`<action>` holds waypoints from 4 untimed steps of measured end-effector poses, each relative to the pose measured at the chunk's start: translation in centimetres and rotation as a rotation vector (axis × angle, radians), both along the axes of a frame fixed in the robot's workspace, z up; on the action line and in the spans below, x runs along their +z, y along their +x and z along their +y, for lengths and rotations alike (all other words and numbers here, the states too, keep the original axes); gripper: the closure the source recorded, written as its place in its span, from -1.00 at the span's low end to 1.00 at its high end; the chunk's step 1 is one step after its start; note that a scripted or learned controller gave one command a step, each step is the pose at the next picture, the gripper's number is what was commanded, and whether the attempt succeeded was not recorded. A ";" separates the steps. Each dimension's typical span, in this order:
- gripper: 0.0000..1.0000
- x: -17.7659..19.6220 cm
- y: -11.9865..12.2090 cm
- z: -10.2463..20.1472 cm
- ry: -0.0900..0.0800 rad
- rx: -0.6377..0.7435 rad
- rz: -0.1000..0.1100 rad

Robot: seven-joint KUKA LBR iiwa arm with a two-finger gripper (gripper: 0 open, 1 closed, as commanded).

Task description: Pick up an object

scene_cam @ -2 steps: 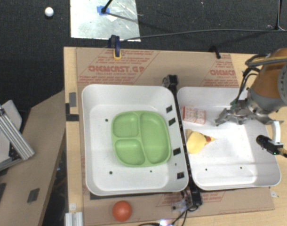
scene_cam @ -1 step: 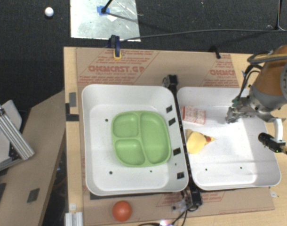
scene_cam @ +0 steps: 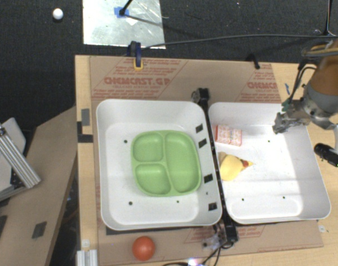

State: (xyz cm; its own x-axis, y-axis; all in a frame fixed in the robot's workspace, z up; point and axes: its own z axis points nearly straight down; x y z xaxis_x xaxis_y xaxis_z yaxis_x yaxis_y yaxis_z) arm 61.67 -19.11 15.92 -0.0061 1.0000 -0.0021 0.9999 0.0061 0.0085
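Note:
In the right bin [scene_cam: 302,204] lie a small pink-and-white packet [scene_cam: 228,134] near the far left corner and a yellow soft object [scene_cam: 231,167] with a red spot against the left wall. The gripper [scene_cam: 281,123] hangs over the bin's far right part, to the right of the packet and apart from both objects. Nothing shows between it and the bin floor. The left bin [scene_cam: 111,204] holds a green divided plate [scene_cam: 165,162].
A red ball [scene_cam: 143,247] rests on the cardboard in front of the left bin. A blue-and-yellow clamp [scene_cam: 136,54] stands at the bench's far edge. A metal frame [scene_cam: 14,154] sits at the left. Cables run across the back.

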 end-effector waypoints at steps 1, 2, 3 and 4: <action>1.00 6.5 0.1 0.3 0.000 0.000 0.001; 1.00 9.1 0.2 0.3 0.001 0.001 0.004; 1.00 7.9 -0.7 5.9 0.004 0.003 0.009; 1.00 6.8 -1.3 10.8 0.003 0.002 0.008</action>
